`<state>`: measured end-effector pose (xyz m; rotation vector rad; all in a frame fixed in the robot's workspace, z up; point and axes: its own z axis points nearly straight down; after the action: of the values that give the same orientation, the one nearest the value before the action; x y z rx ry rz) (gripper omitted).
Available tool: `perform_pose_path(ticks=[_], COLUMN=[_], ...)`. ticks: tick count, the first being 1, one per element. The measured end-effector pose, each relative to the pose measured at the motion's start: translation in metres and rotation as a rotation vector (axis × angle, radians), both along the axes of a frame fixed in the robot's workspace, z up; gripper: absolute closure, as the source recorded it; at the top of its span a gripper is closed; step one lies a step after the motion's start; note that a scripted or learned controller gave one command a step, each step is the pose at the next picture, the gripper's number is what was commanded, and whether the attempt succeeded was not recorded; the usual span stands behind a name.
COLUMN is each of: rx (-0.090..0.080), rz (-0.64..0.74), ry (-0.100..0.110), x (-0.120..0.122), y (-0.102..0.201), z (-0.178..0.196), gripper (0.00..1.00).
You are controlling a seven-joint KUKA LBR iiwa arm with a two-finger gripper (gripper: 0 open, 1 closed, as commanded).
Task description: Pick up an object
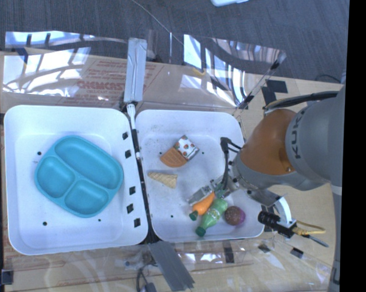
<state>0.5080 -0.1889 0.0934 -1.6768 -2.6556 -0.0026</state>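
Observation:
My gripper [206,193] is low in the right bin [162,231], its metal fingers right over the top of an orange carrot [203,205]. Beside the carrot lie a green bottle [210,217] and a dark purple ball-shaped item [234,216]. A tan cone-shaped wedge [163,179] lies mid-bin, and a brown slice [173,158] with a small white and brown block [187,147] rests further back. I cannot make out whether anything sits between the fingers.
The left bin [24,226] holds a blue divided plate [79,175]. A raised divider [134,170] separates the two bins. The grey and orange arm [278,152] covers the right bin's right side.

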Motion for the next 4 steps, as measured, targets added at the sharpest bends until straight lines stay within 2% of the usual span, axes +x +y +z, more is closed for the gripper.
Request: perform_pose_path(ticks=[1, 2, 3, 4], rx=[0.0, -0.002, -0.001, -0.002], rz=[0.006, -0.186, -0.189, -0.42], ry=[-0.001, -0.002, 0.005, 0.004], x=[0.001, 0.027, 0.017, 0.027], y=[0.0, 0.049, 0.108, 0.192], z=[0.01, 0.109, 0.106, 0.097], gripper=[1.0, 1.0, 1.0, 1.0])
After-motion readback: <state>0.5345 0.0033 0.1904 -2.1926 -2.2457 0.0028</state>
